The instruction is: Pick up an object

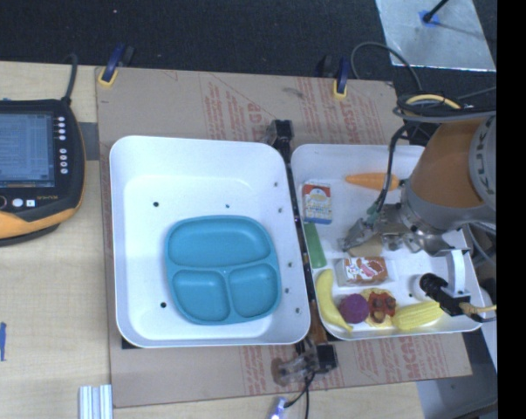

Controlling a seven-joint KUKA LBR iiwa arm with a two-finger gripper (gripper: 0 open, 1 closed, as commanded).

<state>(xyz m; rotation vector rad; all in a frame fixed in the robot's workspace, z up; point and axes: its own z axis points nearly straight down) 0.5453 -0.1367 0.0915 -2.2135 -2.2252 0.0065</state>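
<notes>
Clutter is all on one side. Going from the left, the left bin carries only a blue divided plate, while the right bin is crowded. Along its left wall lie a small red-and-white carton and, at 6 o'clock from it, a green stick whose long axis runs 12 to 6. The tool hangs over the middle of that bin. From where I stand I cannot tell whether it is open or closed, and I see nothing held in it. The likeliest thing to pick, I'd judge, is the flat snack packet, just beside the tool at its 6 o'clock, with its long axis roughly 9 to 3. An orange carrot lies near the tool at 12 o'clock, toward the far wall. Room is tight past the packet, where a banana, a purple fruit, a red piece and a yellow corn cob line the near wall. A short straight drop looks safer than any sideways sweep.
</notes>
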